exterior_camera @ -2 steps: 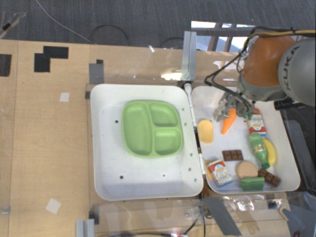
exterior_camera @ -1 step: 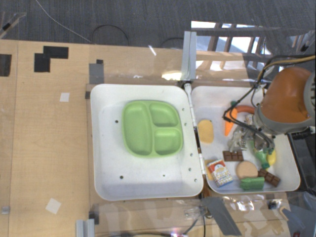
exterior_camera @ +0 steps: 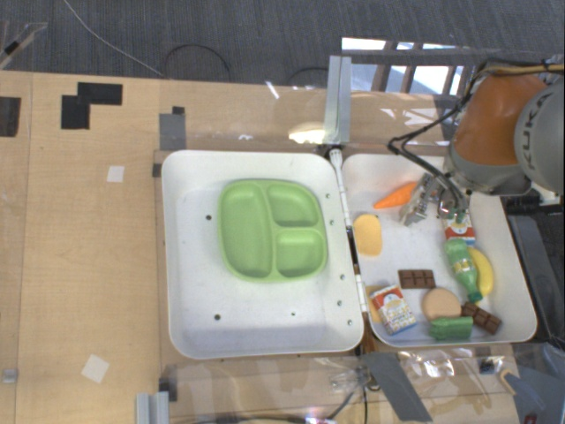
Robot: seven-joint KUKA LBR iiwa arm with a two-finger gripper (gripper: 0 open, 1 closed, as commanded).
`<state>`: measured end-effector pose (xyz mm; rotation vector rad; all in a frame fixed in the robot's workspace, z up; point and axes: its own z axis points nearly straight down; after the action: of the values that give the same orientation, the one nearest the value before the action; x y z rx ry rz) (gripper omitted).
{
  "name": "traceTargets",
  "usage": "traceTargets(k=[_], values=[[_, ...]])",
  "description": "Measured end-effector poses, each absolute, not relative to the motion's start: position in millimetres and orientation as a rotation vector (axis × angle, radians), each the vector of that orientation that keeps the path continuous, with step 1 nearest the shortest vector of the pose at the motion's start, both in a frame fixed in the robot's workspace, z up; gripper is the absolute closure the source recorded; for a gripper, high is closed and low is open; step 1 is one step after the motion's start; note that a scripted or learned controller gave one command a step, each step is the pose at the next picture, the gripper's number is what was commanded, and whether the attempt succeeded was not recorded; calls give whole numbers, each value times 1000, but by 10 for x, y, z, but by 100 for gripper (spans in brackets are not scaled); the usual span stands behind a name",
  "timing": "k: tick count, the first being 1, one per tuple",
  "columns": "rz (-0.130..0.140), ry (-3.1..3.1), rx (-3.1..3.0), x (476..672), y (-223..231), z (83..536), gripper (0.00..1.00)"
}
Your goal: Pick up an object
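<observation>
My gripper (exterior_camera: 433,207) hangs over the upper part of the right bin (exterior_camera: 521,272), its metal fingers pointing down beside an orange carrot (exterior_camera: 395,196), which lies just to its left. I see nothing between the fingers. Below it lie a yellow oval piece (exterior_camera: 367,234), a chocolate bar (exterior_camera: 416,279), a small printed carton (exterior_camera: 394,309), a tan round piece (exterior_camera: 440,304), a green block (exterior_camera: 451,327), a green bottle (exterior_camera: 461,259) and a banana (exterior_camera: 482,270).
The left bin (exterior_camera: 190,307) holds a green divided plate (exterior_camera: 271,229). A metal divider post (exterior_camera: 338,104) stands at the back between the bins. The wooden bench stretches out to the left.
</observation>
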<state>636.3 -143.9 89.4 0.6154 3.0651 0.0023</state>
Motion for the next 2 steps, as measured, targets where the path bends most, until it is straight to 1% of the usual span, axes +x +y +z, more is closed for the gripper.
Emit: traceTargets(k=[1, 2], values=[[-4, 3120, 166, 6522, -1788, 1853, 100], [-2, 3125, 166, 6514, -1778, 1827, 0]])
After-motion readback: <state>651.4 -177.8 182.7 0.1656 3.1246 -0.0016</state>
